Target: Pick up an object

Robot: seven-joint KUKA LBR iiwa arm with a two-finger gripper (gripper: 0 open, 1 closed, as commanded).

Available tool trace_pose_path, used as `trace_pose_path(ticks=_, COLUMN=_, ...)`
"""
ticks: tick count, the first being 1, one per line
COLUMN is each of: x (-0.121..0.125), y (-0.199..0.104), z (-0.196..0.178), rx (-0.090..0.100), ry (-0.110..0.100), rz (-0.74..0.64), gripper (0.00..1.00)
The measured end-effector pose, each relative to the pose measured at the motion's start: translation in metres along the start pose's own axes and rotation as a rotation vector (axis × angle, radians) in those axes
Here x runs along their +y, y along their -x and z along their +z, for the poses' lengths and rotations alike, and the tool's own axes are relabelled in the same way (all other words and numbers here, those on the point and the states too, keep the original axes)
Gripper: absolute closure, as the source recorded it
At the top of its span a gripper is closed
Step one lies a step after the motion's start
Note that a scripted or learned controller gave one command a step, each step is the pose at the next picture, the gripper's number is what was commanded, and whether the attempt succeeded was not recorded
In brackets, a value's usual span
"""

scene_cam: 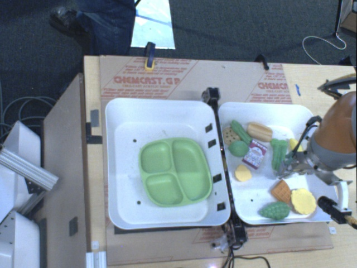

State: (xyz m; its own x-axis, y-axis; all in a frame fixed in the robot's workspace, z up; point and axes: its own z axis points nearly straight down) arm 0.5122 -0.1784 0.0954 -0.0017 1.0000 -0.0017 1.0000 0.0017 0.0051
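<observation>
Reaching in over the right bin (245, 109), the gripper (288, 169) hangs low among the toy food; whether its claw is wide, narrow or gripping anything cannot be told. Around the gripper: a green cucumber-like piece (278, 153) just above it, an orange waffle-like wedge (282, 191) just below, a yellow round piece (303, 201) below and beyond the wedge, a bumpy green piece (274, 210) at the bin's near wall. Farther from the gripper lie a red-and-white packet (254, 153), a small yellow disc (242, 174) and a bread roll (259, 131). The left bin (120, 149) holds a green divided plate (175, 172) with 3 compartments.
</observation>
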Motion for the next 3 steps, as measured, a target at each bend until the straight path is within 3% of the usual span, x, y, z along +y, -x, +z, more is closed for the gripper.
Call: trace_pose_path(ticks=3, x=0.003, y=0.0, z=-0.031, rx=0.0, ry=0.008, rz=-0.005, gripper=1.0)
